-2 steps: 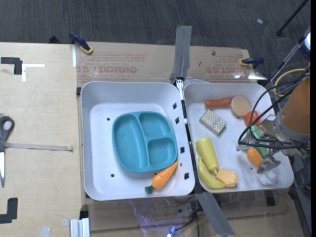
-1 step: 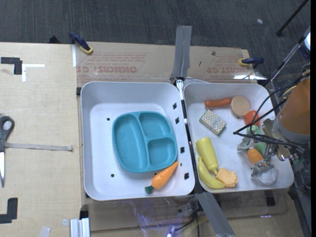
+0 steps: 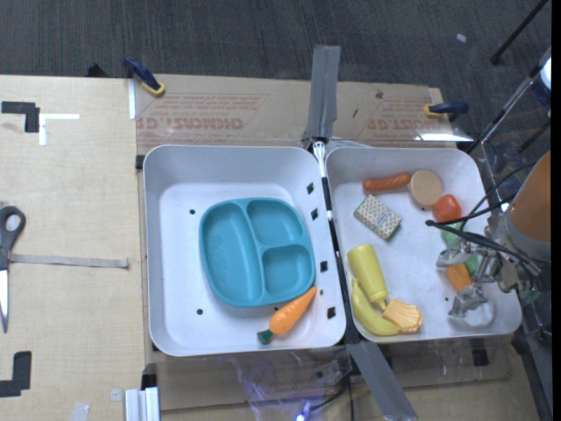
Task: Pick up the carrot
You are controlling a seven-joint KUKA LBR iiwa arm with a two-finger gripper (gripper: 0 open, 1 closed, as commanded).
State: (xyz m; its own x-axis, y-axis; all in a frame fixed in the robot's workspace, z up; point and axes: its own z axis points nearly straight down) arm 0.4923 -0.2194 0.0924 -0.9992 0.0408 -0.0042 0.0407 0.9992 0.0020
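Carrot (image 3: 292,313) lies at left bin's (image 3: 158,235) front edge (beside blue plate (image 3: 257,250)). Claw (image 3: 466,279) over right bin, state unclear; still approach step, next cross left.

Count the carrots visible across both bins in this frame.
1. The carrot lies in the left bin, by the blue divided plate's lower right edge. The gripper in the right bin may hide more.
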